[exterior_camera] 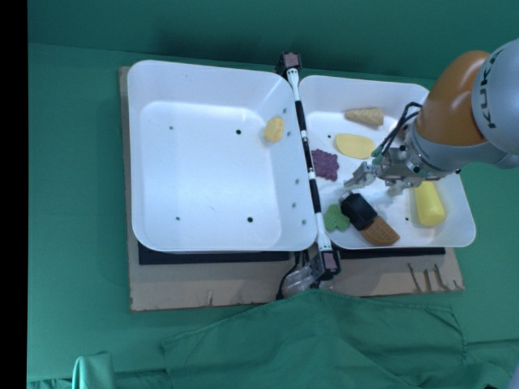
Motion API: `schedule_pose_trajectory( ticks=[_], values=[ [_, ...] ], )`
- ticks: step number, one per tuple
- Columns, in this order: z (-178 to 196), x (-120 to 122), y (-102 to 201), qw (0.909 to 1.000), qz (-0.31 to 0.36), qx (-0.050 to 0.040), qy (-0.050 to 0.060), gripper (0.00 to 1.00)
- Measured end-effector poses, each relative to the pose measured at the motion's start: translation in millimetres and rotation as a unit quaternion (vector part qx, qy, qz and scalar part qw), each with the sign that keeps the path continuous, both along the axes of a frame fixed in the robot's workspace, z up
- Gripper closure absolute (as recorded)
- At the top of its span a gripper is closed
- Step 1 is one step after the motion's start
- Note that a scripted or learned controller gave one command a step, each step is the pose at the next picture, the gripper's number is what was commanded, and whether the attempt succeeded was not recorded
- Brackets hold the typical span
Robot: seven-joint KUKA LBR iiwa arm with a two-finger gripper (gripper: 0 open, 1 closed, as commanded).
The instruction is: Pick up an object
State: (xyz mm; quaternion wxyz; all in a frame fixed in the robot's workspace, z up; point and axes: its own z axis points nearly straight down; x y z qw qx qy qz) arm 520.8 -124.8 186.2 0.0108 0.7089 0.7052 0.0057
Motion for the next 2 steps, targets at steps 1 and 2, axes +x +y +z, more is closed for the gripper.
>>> schedule_pose_trajectory(
  ticks=[1,2],
  values=[
    [61.3,0.7,18.5,1.0000,0.002,0.0026,0.006,0.00],
    [23.5,59.2,5.7,1.0000,0.002,0.0014,0.009,0.00]
  ],
)
